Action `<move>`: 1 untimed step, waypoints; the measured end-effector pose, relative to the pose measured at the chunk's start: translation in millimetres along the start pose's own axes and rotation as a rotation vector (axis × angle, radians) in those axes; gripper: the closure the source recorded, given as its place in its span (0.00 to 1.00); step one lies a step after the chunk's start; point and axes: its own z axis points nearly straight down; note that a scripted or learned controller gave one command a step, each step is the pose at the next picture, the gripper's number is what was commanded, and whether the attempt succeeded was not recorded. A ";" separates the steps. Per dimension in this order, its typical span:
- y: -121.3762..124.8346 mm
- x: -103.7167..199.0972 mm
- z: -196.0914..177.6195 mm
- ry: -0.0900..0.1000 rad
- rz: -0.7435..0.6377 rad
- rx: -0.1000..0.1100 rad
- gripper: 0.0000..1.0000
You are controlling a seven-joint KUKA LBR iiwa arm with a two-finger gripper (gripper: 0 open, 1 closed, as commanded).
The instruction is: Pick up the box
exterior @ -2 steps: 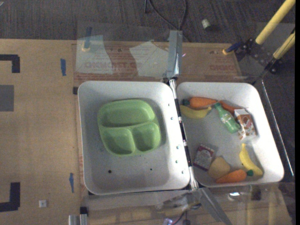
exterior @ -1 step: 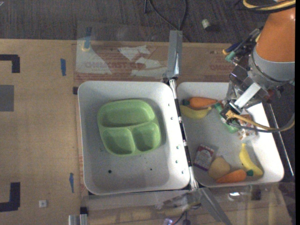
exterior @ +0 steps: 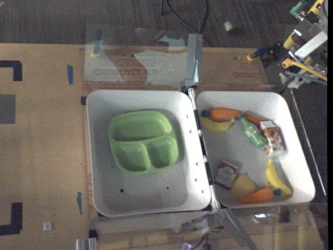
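Two shallow white bins side by side on the tabletop (exterior: 41, 155), seen from above at a slant. Right bin (exterior: 299, 139): small orange-and-white box (exterior: 272, 138) lying flat near the far right wall, long axis running away from the camera and leaning slightly left at the far end, so the near end points toward the front right corner. Just left of it, a green bottle (exterior: 251, 132), close beside or perhaps touching; hard to tell which. Farther back, a carrot (exterior: 225, 113) over a banana (exterior: 216, 124). Toward the front, a red packet (exterior: 226, 174), a yellow wedge (exterior: 242, 185), a second carrot (exterior: 257, 196) and a second banana (exterior: 277, 178).

Left bin (exterior: 99, 139): a green divided plate (exterior: 143, 140), three compartments, all bare.

Gripper (exterior: 302, 48) up at the top right, beyond the bins and well apart from the box, touching nothing in either bin. Whether released or clenched, cannot tell amid the blur of yellow and white parts.
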 end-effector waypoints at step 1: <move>6.4 0.6 104.5 -0.001 0.006 0.003 1.00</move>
